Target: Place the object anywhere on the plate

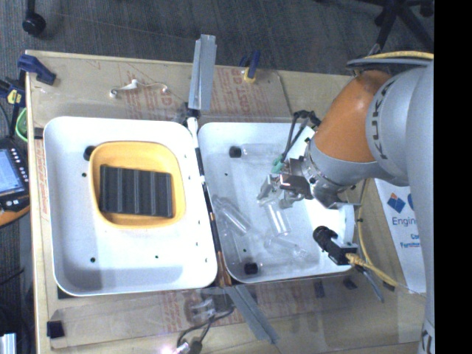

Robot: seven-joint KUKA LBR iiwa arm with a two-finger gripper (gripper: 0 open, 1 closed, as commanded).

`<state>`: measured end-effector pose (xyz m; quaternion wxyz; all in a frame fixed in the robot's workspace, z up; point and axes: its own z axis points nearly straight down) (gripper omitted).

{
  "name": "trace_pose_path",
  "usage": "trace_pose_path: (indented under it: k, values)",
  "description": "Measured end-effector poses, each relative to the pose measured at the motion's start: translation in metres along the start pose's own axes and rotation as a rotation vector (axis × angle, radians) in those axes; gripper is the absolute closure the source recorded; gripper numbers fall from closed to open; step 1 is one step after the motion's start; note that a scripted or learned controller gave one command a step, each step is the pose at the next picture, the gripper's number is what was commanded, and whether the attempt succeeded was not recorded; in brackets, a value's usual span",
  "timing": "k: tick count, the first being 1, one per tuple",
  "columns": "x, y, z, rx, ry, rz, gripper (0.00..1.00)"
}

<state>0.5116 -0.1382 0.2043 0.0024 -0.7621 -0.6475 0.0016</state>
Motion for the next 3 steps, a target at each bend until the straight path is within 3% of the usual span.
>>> trace_pose_path:
  k: [1, 2, 3]
  values:
    - [0.052, 0.054, -0.081, -0.004, -0.001, -0.139, 1.00]
    - [0.174, 0.067, 0.001, 0.000, 0.000, -0.391, 1.00]
    - [0.173, 0.067, 0.000, 0.000, -0.001, -0.390, 0.00]
